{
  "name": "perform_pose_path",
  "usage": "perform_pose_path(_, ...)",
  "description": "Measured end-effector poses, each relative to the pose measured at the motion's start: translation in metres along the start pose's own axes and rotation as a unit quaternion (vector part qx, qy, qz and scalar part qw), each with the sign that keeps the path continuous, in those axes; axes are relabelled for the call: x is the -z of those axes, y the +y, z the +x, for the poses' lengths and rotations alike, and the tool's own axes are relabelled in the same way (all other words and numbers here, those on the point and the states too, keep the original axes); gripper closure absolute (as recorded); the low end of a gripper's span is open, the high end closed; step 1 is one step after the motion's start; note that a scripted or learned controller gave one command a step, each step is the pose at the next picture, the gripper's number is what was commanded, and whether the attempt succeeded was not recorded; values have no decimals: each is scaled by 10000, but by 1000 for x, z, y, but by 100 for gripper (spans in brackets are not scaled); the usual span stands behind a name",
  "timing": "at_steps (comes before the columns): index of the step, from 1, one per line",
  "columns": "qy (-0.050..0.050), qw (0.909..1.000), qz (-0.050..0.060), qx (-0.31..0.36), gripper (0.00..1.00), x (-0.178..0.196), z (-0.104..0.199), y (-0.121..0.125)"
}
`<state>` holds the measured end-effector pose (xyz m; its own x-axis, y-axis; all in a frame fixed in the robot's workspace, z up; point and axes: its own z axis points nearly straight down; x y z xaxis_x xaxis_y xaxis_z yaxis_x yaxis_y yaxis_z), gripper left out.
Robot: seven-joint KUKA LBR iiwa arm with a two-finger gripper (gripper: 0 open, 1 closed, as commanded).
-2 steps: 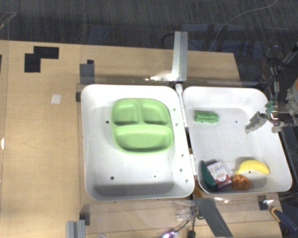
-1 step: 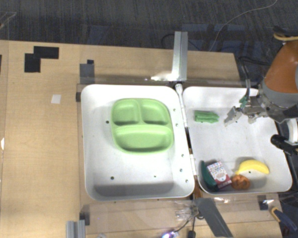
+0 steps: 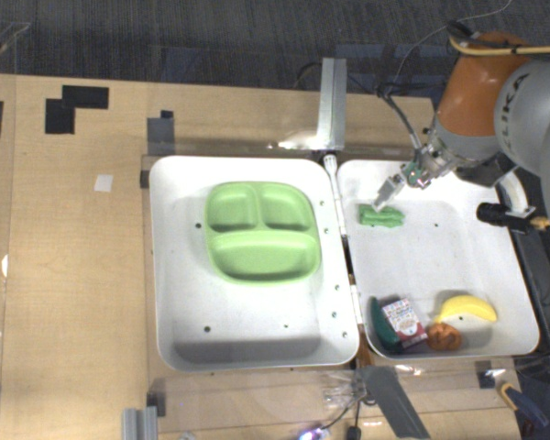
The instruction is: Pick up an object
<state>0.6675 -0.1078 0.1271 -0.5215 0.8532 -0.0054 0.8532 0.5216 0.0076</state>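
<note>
My hand [image 3: 388,191] hovers just above the green piece [image 3: 381,216]. I cannot tell its opening. The banana [image 3: 467,311] lies at five o'clock.

Just below the silvery tool [image 3: 388,191] lies a green piece [image 3: 381,216]; farther off, a yellow banana [image 3: 467,310] and pale-green tray [image 3: 260,230].

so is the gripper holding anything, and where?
Nothing visibly held. The gripper sits just above the green toy in the right bin; contact cannot be told.

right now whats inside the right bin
In the right bin: a small green piece near the gripper, a yellow banana, a small printed carton over a dark green thing, partly covered.
</note>
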Motion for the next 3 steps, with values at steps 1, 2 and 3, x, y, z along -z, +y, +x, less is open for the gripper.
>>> perform_pose_path(1, -15, 9993, -21, -368, 0, -36, 17, -27)
perform_pose_path(2, -28, 9994, -56, -351, 100, -23, 17, -23)
perform_pose_path(3, 1, 9976, -7, -689, 100, -36, -26, -10)
